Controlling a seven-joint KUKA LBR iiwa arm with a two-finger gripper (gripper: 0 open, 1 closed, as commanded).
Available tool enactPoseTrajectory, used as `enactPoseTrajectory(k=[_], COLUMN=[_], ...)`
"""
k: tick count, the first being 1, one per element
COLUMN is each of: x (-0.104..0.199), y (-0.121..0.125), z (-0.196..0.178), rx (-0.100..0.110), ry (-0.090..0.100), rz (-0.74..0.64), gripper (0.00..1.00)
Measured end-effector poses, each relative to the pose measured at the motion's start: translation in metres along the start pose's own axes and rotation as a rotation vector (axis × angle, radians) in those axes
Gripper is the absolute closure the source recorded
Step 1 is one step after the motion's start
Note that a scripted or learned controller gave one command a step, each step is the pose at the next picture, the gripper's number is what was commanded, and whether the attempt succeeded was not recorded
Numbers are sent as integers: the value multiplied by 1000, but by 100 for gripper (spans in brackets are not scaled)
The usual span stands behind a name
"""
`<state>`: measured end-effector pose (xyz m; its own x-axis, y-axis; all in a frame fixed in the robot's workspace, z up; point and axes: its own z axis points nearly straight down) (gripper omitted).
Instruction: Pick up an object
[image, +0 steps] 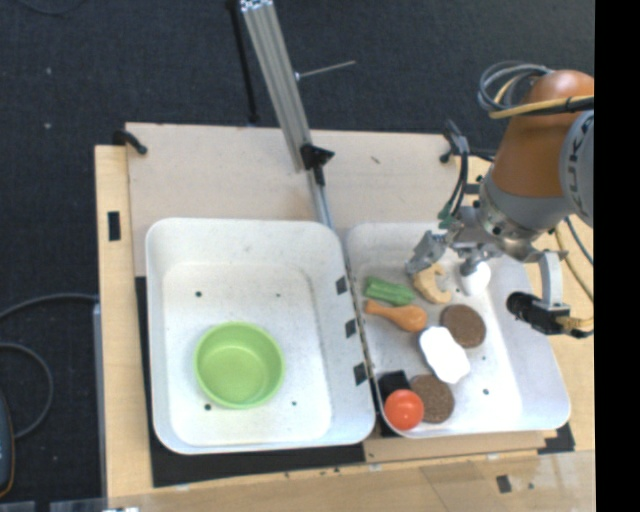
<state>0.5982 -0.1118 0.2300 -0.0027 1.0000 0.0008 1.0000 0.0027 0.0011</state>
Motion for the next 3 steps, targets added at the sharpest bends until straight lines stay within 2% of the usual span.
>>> enactPoseTrajectory(k=[1,2,3], x=[0,4,-4], y=[0,5,6], z=[0,46,107], rx=[0,4,6], ry=[0,-2,-3], rz=[1,1,4], gripper=[0,0,0])
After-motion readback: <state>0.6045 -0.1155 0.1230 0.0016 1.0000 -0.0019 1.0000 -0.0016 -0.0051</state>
